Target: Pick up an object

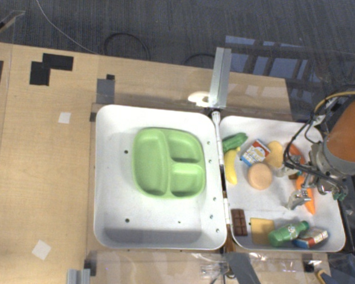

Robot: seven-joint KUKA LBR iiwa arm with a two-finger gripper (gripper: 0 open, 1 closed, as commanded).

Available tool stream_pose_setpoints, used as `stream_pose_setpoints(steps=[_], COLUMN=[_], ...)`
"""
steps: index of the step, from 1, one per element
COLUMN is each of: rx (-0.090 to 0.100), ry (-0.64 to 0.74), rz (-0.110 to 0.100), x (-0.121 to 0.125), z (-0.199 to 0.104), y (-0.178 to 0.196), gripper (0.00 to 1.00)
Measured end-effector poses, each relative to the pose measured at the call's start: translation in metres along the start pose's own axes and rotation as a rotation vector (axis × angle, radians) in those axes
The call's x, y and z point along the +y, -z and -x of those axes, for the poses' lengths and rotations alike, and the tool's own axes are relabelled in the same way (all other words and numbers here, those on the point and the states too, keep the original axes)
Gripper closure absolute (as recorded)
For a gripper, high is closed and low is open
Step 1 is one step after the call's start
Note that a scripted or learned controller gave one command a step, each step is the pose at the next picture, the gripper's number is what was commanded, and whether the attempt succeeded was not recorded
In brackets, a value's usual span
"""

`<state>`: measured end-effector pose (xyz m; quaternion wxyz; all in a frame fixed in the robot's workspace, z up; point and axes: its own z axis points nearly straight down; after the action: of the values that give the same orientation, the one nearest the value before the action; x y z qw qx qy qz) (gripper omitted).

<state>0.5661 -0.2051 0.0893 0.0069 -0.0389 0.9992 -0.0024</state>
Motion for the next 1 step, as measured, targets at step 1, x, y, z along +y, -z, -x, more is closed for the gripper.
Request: stream_pose_setpoints(steps=[1], rx=[-0.002], ry=[-0.032], rz=[0.001], x=[0.0013], z=[-0.0065], y=[0.0002], gripper=[0.00])
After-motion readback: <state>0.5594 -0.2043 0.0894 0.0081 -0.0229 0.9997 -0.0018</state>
